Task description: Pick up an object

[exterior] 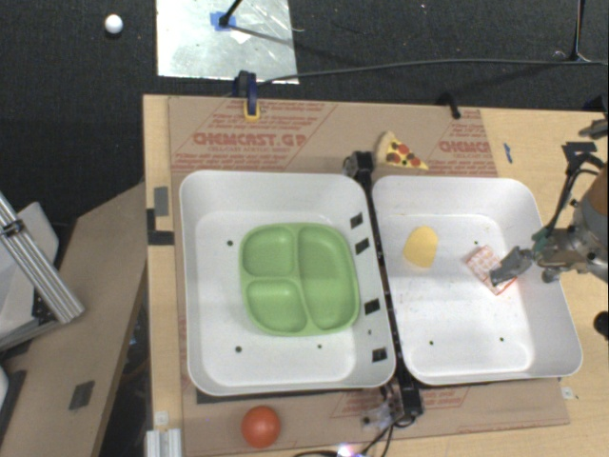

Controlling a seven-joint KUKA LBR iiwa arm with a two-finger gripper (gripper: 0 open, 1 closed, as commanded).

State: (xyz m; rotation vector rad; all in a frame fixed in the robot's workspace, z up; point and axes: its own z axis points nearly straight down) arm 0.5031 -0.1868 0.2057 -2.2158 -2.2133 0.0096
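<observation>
In the right bin (pixel 476 355) a yellow lemon-like object (pixel 421 246) lies near the left wall. To its right lies a small red-and-white packet (pixel 481 263). My gripper (pixel 511 266) reaches in from the right edge and sits low at the packet's right end, touching or nearly touching it. I cannot tell whether it has hold of the packet. The left bin (pixel 219 350) holds a green divided plate (pixel 298 278).
A toy pizza slice (pixel 400 151) lies on the cardboard behind the bins. A red ball (pixel 260 426) rests in front of the left bin. A blue clamp (pixel 247 93) stands at the bench's back edge. A black divider with clips runs between the bins.
</observation>
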